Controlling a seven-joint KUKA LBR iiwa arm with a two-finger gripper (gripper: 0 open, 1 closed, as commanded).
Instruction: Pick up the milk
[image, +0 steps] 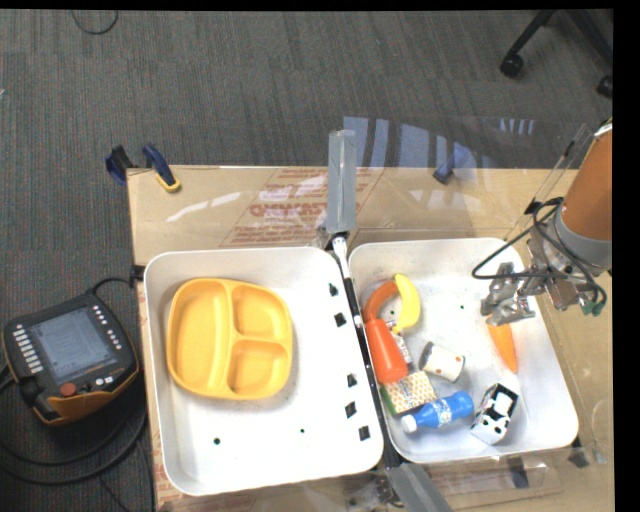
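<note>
camera view: the bench (200, 215) carries two shallow white bins side by side. the left bin (190, 450) holds a yellow divided plate (230, 338). the right bin (455, 255) holds the loose items.

the milk (495, 413), a small black-and-white carton, lies in the near right corner of the right bin. it appears tipped on its side, long axis running diagonally from near-left to far-right. a blue bottle (440, 411) lies just beside it on the left, close enough that contact cannot be ruled out. the milk stands apart from the bin's right wall.

the hand (510, 303) hangs over the right part of the right bin, at the end of the grey arm with the orange band (600, 185) that enters from the right. whether its fingers are spread or pressed together cannot be told; cabling and brackets obscure them. nothing is seen between them.

governing relation: the milk lies toward the near edge of the view from the hand, almost directly below it in the picture and slightly to the left. an orange carrot-like piece (505, 345) lies between the two, close under the hand.

other items in the right bin: an orange bottle (385, 350), a yellow banana (406, 300), a small white cup (442, 362) and a waffle-patterned piece (410, 392). all lie left of the hand-to-milk line.

judgement: the approach calls for travel toward the near edge of the bin, past the carrot-like piece, with the fingers closing across the carton's short axis, clear of the blue bottle.
</note>
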